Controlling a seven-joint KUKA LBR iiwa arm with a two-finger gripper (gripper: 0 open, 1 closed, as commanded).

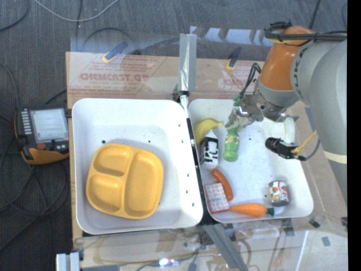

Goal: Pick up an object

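My gripper [234, 124] hangs over the back of the right bin [299, 176], just above the top end of a green bottle [231, 147] that lies on the bin floor. Whether it touches the bottle is unclear from this angle. A yellow banana [204, 129] lies to the left of the gripper, with a black-and-white carton [210, 151] in front of it. Nearer the front lie a red sausage [222, 184], an orange carrot [248, 209], a small printed packet [216, 197] and a small can [277, 192].
The left bin [90, 114] holds a yellow divided plate [124, 179]. A metal divider post [186, 61] stands between the bins at the back. A handheld pendant [42, 129] lies on the floor to the left of the bench.
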